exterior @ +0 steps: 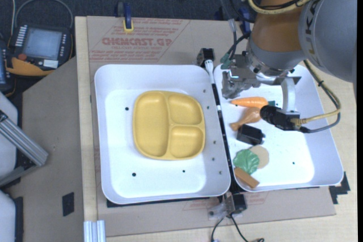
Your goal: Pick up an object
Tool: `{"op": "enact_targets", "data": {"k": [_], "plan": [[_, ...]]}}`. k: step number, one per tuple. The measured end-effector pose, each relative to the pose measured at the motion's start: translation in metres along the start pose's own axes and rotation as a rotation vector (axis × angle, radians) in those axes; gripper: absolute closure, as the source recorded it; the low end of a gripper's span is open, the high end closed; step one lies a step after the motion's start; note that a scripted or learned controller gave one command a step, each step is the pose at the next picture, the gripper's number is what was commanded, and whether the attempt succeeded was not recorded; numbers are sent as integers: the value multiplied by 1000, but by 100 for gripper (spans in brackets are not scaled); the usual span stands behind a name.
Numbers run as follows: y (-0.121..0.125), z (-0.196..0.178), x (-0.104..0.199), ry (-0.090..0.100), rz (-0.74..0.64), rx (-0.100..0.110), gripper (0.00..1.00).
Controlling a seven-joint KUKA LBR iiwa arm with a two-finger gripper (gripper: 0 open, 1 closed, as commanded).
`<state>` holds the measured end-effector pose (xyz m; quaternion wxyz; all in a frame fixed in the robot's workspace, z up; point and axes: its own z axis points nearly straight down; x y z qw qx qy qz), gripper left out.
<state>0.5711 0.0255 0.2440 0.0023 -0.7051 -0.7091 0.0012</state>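
Observation:
In the right bin (pixel 317 170) lie several small toy foods. An orange carrot (pixel 249 102) sits near the bin's upper left, with a tan-orange piece (pixel 247 118) just below it. Further toward the front are a black block (pixel 249 134), a green leafy piece (pixel 246 160), a beige disc (pixel 261 156) and a brown wedge (pixel 246 179). My gripper (pixel 231 88) hangs from the grey and orange arm over the bin's upper left corner, just above and left of the carrot. Nothing shows between it and the bin floor.
The left bin (pixel 113 122) holds a yellow divided plate (pixel 168 124). A black ridge (pixel 219 116) marks where the two bins meet. A black cable fitting (pixel 279 117) hangs off the arm beside the carrot. A handheld screen unit (pixel 39 45) rests off the bench at far left.

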Motion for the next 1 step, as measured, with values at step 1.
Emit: {"op": "enact_targets", "data": {"k": [1], "plan": [[3, 13, 50, 0, 0, 0, 100]]}}
